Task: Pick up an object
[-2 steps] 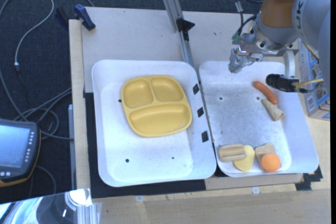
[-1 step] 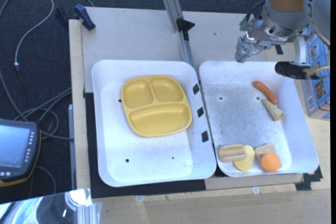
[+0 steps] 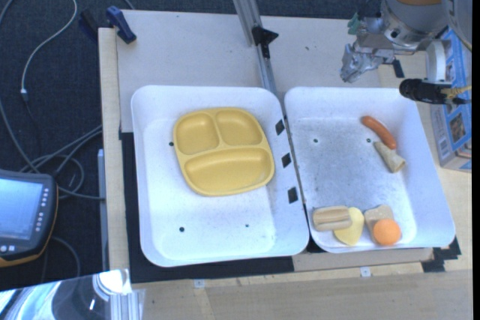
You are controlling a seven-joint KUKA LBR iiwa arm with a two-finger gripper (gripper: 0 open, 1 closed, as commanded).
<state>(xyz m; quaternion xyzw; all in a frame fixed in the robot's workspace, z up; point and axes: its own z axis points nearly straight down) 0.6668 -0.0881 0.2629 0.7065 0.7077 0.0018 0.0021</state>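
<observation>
Above the far edge of the right bin (image 3: 427, 161), the gripper (image 3: 354, 70) hangs with nothing in it; I cannot tell its spread. No pick is made yet: the sausage (image 3: 379, 131), bread roll (image 3: 331, 217) and orange (image 3: 387, 232) lie in that bin.

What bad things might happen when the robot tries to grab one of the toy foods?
1. The orange ball, yellow piece and bun crowd one corner of the right bin, so the gripper may nudge neighbours or grab nothing.
2. The sausage touches the cone-shaped piece near the wall; it may roll away.
</observation>
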